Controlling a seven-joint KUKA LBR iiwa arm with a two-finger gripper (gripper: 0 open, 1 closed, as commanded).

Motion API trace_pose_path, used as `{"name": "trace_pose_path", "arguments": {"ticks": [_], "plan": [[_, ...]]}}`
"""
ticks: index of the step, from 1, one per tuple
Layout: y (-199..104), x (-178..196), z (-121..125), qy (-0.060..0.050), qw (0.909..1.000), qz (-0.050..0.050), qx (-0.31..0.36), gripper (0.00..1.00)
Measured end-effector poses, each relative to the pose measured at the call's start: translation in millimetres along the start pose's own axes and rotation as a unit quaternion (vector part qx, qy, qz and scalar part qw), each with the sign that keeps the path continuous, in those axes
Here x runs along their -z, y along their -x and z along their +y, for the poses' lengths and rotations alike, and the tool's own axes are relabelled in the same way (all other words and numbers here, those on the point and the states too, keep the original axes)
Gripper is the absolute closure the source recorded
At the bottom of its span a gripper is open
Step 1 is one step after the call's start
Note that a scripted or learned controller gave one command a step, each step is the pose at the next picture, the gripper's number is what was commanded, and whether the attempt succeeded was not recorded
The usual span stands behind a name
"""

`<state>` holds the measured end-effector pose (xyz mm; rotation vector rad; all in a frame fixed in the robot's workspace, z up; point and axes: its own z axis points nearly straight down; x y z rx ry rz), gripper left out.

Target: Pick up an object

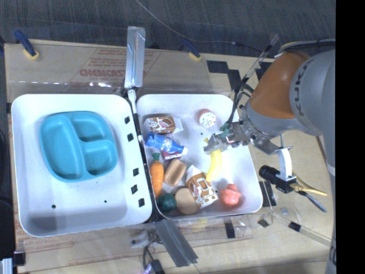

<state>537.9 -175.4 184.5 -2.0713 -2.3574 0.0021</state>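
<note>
The right bin (pixel 188 103) holds several toy foods. A yellow banana (pixel 214 166) lies at its right side. My gripper (pixel 217 142) hangs low just above the banana's upper end, with the grey and orange arm (pixel 285 96) reaching in from the right. Nothing visibly hangs from the gripper. A white spotted ball (pixel 207 118) sits just above and to the left of it. A brown snack pack (pixel 160 124), a blue wrapper (pixel 166 146), a carrot (pixel 157 176) and a bun (pixel 175 172) lie to the left.
Along the right bin's front edge sit a patterned box (pixel 202 190), a pink piece (pixel 230 195), a tan round piece (pixel 184 200) and a green piece (pixel 166 202). The left bin (pixel 34 210) holds a blue divided plate (pixel 78 144). A metal divider (pixel 134 56) stands between the bins.
</note>
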Motion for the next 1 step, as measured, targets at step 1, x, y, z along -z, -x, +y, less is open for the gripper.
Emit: {"name": "trace_pose_path", "arguments": {"ticks": [1], "plan": [[-37.8, 8.5, 44.4, 0.001, 0.994, 0.0, -0.11, 1.0]]}}
